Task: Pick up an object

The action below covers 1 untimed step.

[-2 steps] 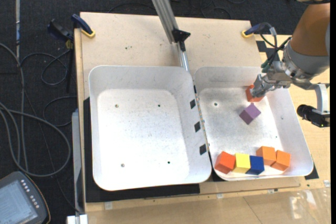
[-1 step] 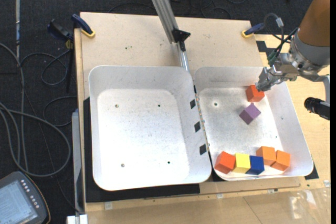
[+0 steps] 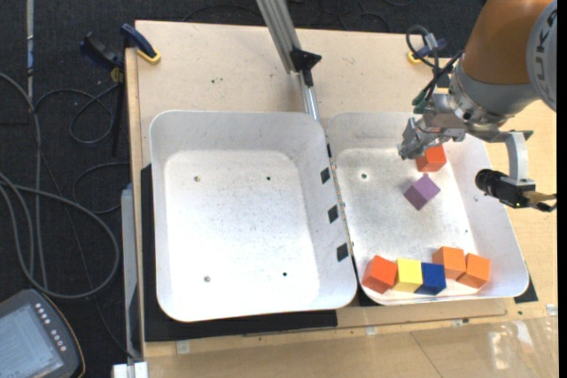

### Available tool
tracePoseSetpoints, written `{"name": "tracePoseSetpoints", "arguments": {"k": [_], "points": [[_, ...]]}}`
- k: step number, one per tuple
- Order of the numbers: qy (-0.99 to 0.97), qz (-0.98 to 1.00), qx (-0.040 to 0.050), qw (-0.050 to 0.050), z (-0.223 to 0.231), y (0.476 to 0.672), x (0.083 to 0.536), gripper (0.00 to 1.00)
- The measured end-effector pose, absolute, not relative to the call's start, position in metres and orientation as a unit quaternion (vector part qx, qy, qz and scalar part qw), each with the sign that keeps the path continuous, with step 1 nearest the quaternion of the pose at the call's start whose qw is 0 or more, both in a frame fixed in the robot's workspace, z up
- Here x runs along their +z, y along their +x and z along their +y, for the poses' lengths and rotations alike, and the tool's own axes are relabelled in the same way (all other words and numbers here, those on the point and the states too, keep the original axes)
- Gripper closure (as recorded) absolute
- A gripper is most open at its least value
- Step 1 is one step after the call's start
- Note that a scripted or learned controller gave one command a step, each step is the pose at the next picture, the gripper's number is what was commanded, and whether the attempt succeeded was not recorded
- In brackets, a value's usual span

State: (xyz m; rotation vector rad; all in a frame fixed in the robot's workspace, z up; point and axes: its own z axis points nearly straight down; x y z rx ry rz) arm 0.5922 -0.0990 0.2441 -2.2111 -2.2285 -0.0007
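My gripper (image 3: 415,144) hangs over the far part of the right bin (image 3: 363,157). An orange block (image 3: 432,159) lies just to its right and below it, partly covered by the gripper body; whether it is touched or held cannot be told. A purple block (image 3: 423,191) lies tilted a little nearer the front, apart from the gripper. Along the bin's front wall stands a row of blocks: orange (image 3: 381,273), yellow (image 3: 408,273), blue (image 3: 433,278), and two more orange ones (image 3: 451,261) (image 3: 477,269).
The left bin (image 3: 158,190) sits beside the right one, their rims meeting at the middle. A slanted metal pole (image 3: 270,0) ends at a black clamp (image 3: 304,62) behind the bins. Clamps sit at the bench's far corners.
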Motion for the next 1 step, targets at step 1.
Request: {"name": "tracePoseSetpoints", "arguments": {"k": [1], "points": [[-0.704,-0.710,-0.0012,0.000,-0.0432,0.5999,0.2523,1.00]]}}
